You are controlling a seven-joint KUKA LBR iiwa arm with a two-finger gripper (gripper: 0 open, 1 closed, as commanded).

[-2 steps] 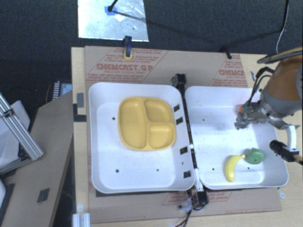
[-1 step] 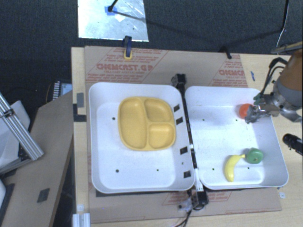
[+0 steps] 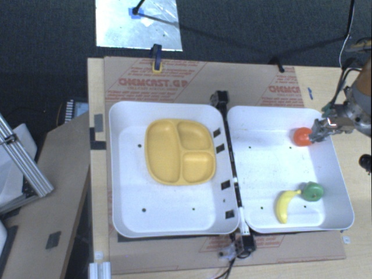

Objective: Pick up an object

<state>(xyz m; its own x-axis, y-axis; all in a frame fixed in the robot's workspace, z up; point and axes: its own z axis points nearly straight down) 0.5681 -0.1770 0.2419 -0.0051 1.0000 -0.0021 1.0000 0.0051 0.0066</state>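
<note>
Dark carpet surrounds a cardboard-topped bench carrying two shallow white bins side by side. Inside the left white bin [image 3: 125,156] lies a yellow plastic divided plate [image 3: 179,151]. Over in the right white bin [image 3: 267,156], a small orange-red round object [image 3: 301,136] sits near the far right wall, while a yellow toy banana [image 3: 285,204] touches a green round object [image 3: 313,192] near the front. The arm's two-finger gripper [image 3: 321,128] is low at the bin's right edge, just beside the orange-red object — whether it is closed, or actually around that object, I cannot tell at this size. The risk is a glancing contact: a round thing so close to the wall may roll away or get pinned against the wall rather than caught — or the tool may strike the rim itself.
</note>
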